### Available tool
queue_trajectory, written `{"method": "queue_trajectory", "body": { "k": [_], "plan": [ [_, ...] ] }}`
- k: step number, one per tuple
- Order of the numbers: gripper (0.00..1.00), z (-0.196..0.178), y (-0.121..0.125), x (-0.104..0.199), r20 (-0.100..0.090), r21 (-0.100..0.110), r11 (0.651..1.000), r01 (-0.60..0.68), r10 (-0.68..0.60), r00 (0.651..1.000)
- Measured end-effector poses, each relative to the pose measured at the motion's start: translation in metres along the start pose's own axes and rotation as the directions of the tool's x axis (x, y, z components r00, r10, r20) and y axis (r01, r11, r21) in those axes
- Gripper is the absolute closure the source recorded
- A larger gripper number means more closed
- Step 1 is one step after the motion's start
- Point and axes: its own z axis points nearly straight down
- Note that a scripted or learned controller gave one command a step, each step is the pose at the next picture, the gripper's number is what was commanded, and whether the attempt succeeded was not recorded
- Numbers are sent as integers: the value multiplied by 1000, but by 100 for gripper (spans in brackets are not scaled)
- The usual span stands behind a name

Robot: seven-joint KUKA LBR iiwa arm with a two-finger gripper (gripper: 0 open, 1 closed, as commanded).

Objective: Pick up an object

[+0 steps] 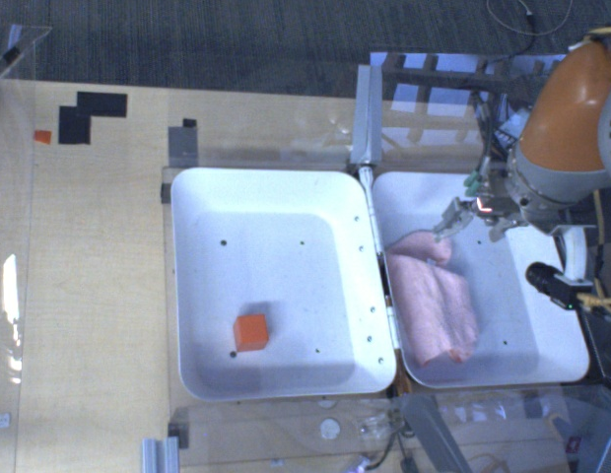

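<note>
end effector over right bin, fingers spread apart, nothing between them. pink cloth lies bunched in that bin, at 7 o'clock of the end effector, its top corner near one fingertip. orange block in left bin, toward 7 o'clock corner.

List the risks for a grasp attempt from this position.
1. The gripper sits over the right bin, beside the upper end of the pink cloth; closing there may pinch only a loose edge, which could slip out.
2. The cloth lies against the bin's left wall, so it might drag or snag there.
3. The orange block lies far off in the left bin.
</note>
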Motion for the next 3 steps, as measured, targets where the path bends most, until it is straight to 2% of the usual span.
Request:
{"method": "queue_trajectory", "body": {
  "k": [1, 2, 3],
  "plan": [
    [0, 108, 4, -22, 0, 1, 995, 100, -100, 995],
    [0, 137, 58, -18, 3, -8, 981, 196, -196, 981],
    [100, 123, 62, -17, 5, -18, 980, 197, -197, 980]
  ]
}}
